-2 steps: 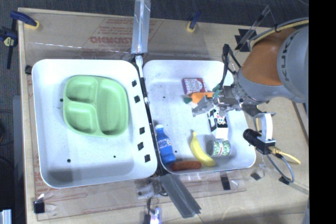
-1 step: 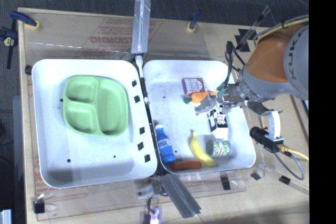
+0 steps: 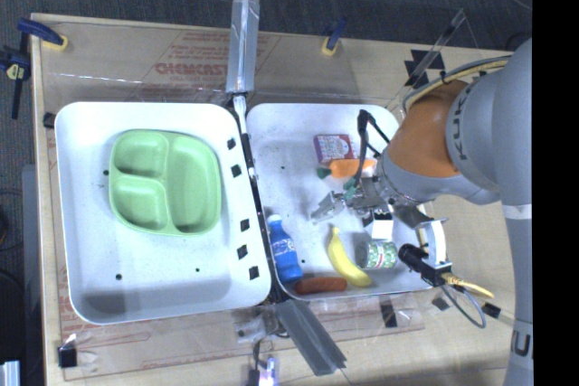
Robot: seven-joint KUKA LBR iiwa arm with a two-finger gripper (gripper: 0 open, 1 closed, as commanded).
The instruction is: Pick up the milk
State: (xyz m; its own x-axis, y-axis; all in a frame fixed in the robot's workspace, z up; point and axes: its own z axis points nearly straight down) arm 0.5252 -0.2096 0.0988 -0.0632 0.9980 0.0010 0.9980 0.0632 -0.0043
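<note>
The arm (image 3: 452, 149) is brought in from the right and is bent low over the right bin (image 3: 288, 145), so that the claw (image 3: 347, 197) hangs near the middle of the bin floor. Whether the claw is open or closed cannot be told from this slant, and nothing can be made out in its grip.

The milk (image 3: 333, 145), taken to be the small dark red carton, is seen lying near the bin's far wall, just beyond the claw. It is apart from the claw, so the pick is judged not yet made. An orange carrot-like piece (image 3: 344, 167) lies right beside the carton, between it and the claw. The approach is crowded by it, and the wrong item could be nudged or caught.

The rest is kept toward the near wall: a blue bottle (image 3: 285, 250), a banana (image 3: 345, 259), a green can (image 3: 383, 255) and a sausage (image 3: 318, 285). None of them is in the way.

In the left bin (image 3: 68, 194) a green divided tray (image 3: 166, 183) is left alone. Both bins are carried side by side on the table (image 3: 127, 54).
</note>
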